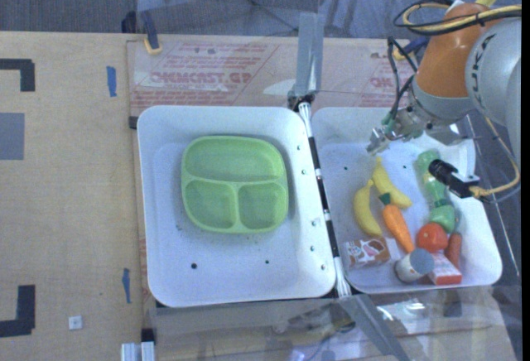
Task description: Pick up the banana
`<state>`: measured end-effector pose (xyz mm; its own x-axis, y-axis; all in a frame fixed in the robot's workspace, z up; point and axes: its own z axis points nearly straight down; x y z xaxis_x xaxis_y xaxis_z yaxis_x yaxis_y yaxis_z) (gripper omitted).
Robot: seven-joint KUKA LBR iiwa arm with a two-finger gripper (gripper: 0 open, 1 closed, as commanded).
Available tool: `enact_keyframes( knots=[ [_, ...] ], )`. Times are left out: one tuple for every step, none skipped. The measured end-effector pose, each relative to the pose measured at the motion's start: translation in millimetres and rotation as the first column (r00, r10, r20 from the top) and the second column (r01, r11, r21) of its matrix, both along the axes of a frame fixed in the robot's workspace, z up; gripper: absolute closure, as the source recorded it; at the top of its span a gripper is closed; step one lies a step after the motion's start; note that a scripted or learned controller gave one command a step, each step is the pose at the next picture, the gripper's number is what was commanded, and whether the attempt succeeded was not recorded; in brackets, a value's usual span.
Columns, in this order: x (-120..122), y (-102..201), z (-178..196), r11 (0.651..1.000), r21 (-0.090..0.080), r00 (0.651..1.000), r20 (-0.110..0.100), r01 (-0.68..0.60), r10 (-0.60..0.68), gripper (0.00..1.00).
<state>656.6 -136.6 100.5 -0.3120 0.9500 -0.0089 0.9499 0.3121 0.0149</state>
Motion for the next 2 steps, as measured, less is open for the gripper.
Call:
enact_keyframes(
  knots=[
    [0.0, 0.0, -0.1, 1.0, 0.0, 1.0, 0.0, 0.0, 0.0, 0.0],
    [-49.1, 22.2, -11.6, 0.975, 0.0, 0.975, -0.008, -0.223, 0.223, 0.0]
  ],
)
